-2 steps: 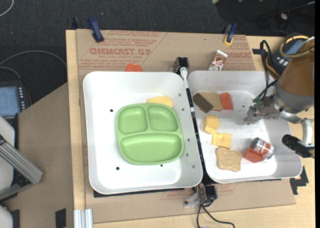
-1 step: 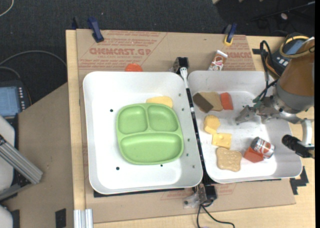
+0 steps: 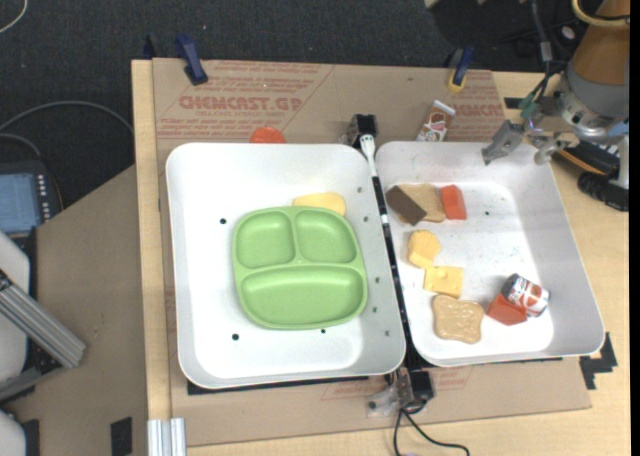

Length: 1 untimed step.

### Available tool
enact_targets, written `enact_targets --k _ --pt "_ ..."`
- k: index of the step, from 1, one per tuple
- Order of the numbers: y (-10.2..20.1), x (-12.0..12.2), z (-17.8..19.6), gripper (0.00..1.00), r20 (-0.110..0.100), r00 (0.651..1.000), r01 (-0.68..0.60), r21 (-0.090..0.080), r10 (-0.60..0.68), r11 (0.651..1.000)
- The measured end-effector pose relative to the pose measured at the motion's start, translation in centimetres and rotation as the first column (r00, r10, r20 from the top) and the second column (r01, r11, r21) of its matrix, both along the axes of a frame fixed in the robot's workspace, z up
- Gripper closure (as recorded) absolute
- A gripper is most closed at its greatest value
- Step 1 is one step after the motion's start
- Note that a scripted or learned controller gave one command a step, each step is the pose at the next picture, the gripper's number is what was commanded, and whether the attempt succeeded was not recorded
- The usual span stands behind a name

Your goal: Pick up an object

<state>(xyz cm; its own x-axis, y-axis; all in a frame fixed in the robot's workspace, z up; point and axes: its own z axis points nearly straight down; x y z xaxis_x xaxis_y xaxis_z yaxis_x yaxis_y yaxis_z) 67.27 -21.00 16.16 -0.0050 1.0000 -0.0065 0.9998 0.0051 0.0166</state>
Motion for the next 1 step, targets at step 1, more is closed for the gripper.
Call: enact_targets --k 1 --pt "2.9 -9.11 -7.97 0.0 -0.024 1.0 0.006 0.01 -0.006 1.0"
